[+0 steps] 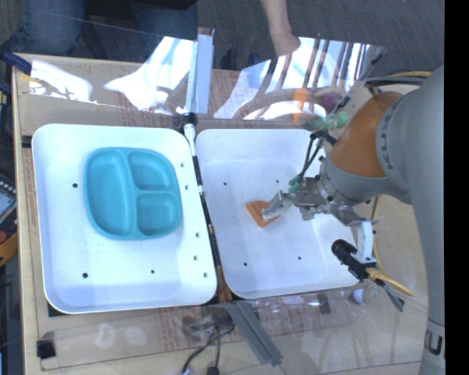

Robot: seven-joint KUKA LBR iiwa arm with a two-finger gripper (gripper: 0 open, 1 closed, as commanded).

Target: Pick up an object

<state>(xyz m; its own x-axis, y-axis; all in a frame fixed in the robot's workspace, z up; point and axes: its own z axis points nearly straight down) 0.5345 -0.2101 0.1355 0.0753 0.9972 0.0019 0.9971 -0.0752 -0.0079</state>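
the gripper (275, 207) sits low in the right bin (242, 272), its tips at an orange piece (258, 212); finger spacing cannot be told. a blue tray (133, 191) (three compartments) lies in the left bin (55, 256).

Bright, uneven light with strong glare along the top of the bench.

Both white bins (125, 287) are brightly lit and nearly washed out, with a bluish cast toward the lower left. Clear panels (313, 61) across the upper middle throw hard white reflections that blur what lies behind them. The arm (391, 147) at right casts a soft shadow below itself. Focus is slightly soft overall; frame corners are darker.
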